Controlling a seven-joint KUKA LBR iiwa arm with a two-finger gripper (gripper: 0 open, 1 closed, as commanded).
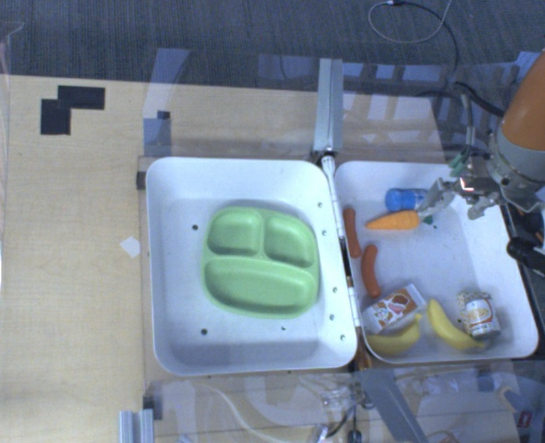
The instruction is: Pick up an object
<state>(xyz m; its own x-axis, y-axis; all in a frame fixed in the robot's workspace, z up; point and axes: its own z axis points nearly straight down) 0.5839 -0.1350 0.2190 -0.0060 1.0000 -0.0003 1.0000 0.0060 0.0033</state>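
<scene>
The arm enters from the right, its orange band at the upper right corner, and its claw (pixel 436 203) sits low over the upper part of the right bin (pixel 522 335). The claw's fingers reach toward the thick end of a toy carrot (pixel 393 221), which lies on its side with its point toward the left; the metal tips appear to touch or nearly touch the carrot's right end, but whether they are spread apart or pressed together on it cannot be told from this angle. Just above the carrot, touching or nearly so, lies a small blue object (pixel 403 197). Along the bin's left wall lie two red sausages (pixel 351 233), one above the other. Near the bin's front edge sit a small printed packet (pixel 393 309), two bananas (pixel 394 339) curving on either side of it, and a small tin (pixel 478 313) at the right. The left bin (pixel 171 340) holds a green divided tray (pixel 260 260) with three compartments, lying roughly in its middle. Both bins rest side by side on the pale wooden surface (pixel 60 275).
</scene>
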